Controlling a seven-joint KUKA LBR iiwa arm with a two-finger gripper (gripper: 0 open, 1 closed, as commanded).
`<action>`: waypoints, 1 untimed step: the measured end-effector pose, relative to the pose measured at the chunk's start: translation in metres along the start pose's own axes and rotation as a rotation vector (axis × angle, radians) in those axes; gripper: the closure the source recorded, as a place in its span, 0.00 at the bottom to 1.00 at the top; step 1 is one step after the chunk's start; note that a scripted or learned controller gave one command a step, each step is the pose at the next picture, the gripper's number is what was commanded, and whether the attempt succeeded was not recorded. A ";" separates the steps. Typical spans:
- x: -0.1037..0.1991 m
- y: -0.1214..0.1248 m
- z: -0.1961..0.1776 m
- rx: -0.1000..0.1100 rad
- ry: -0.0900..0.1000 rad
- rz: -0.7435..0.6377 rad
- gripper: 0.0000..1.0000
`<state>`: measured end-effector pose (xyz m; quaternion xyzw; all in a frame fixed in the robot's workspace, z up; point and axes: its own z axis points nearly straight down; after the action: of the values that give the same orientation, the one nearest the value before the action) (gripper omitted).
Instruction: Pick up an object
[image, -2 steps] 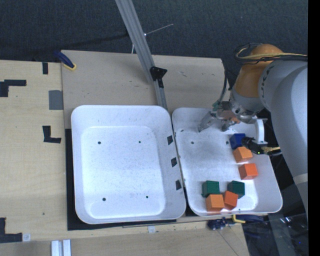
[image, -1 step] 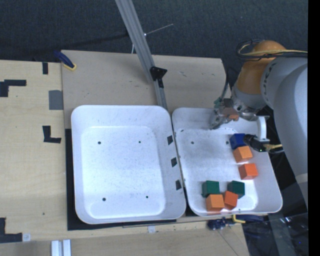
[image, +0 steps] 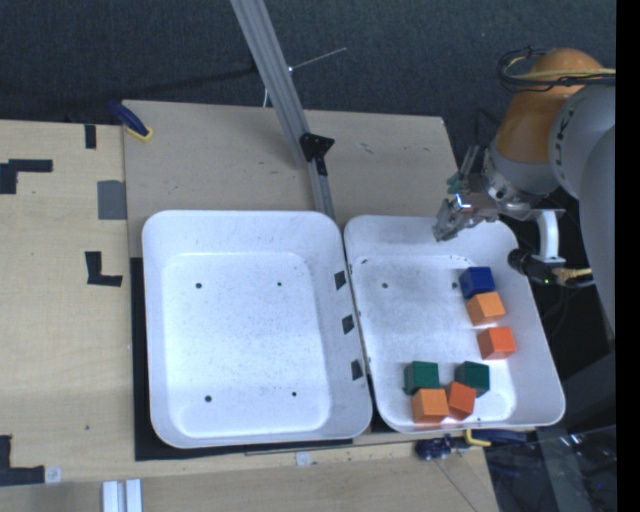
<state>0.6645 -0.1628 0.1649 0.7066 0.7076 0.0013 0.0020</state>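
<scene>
Wooden bench (image: 220, 160) carries two white bins: left bin (image: 240, 225) and right bin (image: 400, 232), touching along their inner edges. Gripper (image: 447, 226) hangs over right bin's far rim, nothing between its fingers; can't tell if they're spread or closed. Blocks sit along right bin's right and near sides: blue (image: 477, 281), orange (image: 486, 307), orange (image: 496, 342), green (image: 421, 376), green (image: 472, 377), orange (image: 430, 404), orange (image: 461, 399).

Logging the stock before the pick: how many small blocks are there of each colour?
Blue cube-shaped blocks: 1
Orange cube-shaped blocks: 4
Dark green cube-shaped blocks: 2
Total: 7, all in the right-hand shallow white bin.
</scene>
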 end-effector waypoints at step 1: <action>0.002 0.008 -0.043 0.005 0.001 0.000 1.00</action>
<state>0.6723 -0.1603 0.2083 0.7065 0.7077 -0.0004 0.0000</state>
